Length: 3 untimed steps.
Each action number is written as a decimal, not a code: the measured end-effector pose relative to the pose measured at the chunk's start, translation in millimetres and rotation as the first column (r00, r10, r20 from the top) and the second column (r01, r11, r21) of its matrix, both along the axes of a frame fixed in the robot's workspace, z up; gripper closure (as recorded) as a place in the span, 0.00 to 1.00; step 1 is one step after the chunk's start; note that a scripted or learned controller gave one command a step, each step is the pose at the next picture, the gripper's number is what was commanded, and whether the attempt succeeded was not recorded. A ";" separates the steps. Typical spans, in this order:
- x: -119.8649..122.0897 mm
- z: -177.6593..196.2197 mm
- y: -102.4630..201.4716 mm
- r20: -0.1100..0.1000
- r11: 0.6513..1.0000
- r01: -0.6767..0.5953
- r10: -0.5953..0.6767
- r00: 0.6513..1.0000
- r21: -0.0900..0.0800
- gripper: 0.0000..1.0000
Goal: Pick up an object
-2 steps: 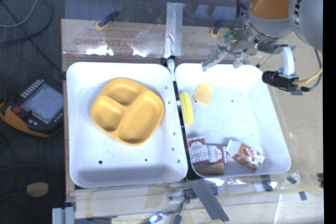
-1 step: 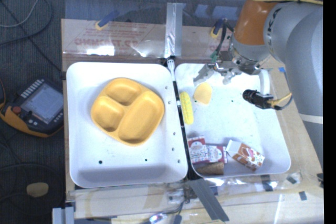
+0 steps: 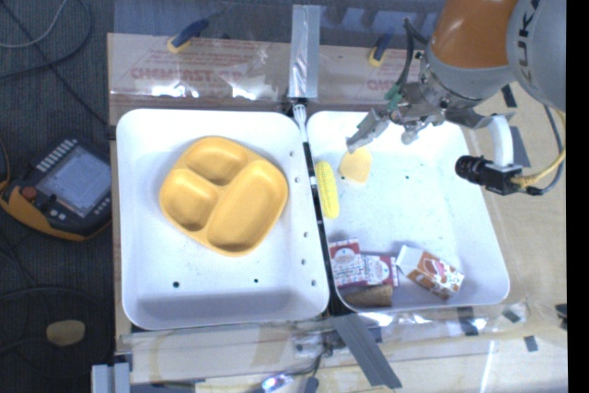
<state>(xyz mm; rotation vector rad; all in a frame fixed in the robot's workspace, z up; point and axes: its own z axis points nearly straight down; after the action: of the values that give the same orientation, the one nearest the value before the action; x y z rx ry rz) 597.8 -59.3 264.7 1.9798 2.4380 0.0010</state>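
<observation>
Two shallow white bins sit side by side on your counter (image 3: pixel 138 92), with dark carpet (image 3: pixel 55 41) and loose cables around it and a pendant controller (image 3: pixel 60 189) on the floor to the left. Your left bin (image 3: pixel 138 290) carries a yellow divided plate (image 3: pixel 224 193) near its middle, with bare white floor around it. Your right bin (image 3: pixel 479 225) has most of its centre free; a yellow marker (image 3: pixel 325 189) lies along the dividing wall, and a red-and-white packet (image 3: pixel 359 270) and a small orange carton (image 3: pixel 434 275) lie near the front rim. Your hand (image 3: pixel 379 130) hangs over the right bin's far left corner, its two fingers spread apart and gripping nothing. A pale yellow piece (image 3: pixel 356 167) lies on the bin floor just below and beside the left fingertip; you cannot tell whether they touch.
</observation>
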 end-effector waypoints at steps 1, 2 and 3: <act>-40.6 21.1 37.5 -0.002 1.000 -0.029 0.029 1.000 0.000 0.00; 7.1 -37.3 -58.8 -0.003 1.000 -0.003 0.003 1.000 -0.002 0.00; -0.9 -171.2 -96.7 -0.002 0.998 0.059 -0.059 0.998 0.000 0.00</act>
<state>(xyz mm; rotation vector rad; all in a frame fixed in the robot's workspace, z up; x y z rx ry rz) 597.0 -156.0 93.5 2.0515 2.3792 -0.0010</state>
